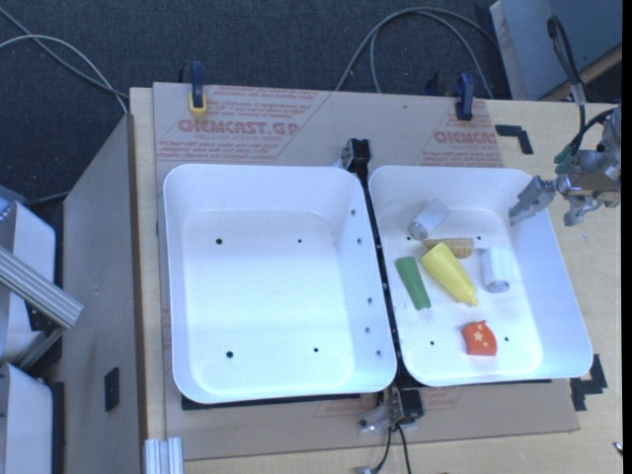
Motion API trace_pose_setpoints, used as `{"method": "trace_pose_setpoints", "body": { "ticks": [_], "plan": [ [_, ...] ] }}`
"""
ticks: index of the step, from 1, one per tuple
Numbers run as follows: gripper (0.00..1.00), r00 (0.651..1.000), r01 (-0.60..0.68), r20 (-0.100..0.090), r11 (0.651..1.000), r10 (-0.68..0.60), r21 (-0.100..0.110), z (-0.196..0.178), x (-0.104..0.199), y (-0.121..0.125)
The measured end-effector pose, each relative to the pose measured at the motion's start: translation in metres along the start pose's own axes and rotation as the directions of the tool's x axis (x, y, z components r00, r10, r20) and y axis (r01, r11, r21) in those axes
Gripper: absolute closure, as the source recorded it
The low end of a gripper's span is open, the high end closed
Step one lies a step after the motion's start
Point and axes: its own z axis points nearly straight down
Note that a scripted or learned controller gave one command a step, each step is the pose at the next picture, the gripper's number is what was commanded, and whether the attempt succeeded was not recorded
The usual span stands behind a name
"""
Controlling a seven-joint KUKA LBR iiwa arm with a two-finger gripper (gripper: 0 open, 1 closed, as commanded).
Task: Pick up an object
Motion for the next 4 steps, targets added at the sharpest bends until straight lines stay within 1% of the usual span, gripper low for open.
{"method": "trace_pose_setpoints", "body": {
  "ticks": [1,2,3,4],
  "plan": [
    [0.00,1.000,0.006,-0.005,1.000,-0.006,0.010,0.169,0.046,0.063],
    [0.00,1.000,0.000,-0.003,1.000,0.000,0.006,0.202,0.074,0.024],
    [0.00,1.000,-0.001,-0.002,1.000,0.002,0.003,0.200,0.075,-0.002],
    [0.00,1.000,-0.002,-0.002,1.000,0.002,0.003,0.200,0.078,-0.012]
  ]
}}
